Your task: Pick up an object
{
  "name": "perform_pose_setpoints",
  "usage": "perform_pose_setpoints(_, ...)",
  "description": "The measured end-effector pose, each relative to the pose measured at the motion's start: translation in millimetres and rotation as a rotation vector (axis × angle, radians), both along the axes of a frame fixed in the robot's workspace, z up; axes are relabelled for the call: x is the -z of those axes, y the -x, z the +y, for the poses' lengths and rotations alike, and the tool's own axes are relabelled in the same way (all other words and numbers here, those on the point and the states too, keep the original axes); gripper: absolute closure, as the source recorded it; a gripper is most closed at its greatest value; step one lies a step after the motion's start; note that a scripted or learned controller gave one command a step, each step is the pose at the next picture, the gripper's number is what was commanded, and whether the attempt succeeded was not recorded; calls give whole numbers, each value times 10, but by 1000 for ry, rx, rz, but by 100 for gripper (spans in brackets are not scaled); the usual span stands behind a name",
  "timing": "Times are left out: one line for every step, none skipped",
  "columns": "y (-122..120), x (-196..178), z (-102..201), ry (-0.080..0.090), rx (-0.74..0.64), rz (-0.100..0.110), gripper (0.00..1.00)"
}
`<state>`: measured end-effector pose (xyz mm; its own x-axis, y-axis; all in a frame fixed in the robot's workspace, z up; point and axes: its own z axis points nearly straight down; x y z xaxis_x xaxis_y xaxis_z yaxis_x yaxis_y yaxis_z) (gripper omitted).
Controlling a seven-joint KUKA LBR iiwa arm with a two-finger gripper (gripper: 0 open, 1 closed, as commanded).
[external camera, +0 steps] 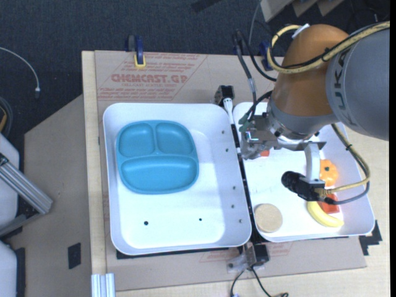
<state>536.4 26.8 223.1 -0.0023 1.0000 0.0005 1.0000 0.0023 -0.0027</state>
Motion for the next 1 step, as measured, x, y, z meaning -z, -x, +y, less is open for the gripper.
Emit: perform_pose_setpoints(361, 37, 433, -1, -1, 2, 100)
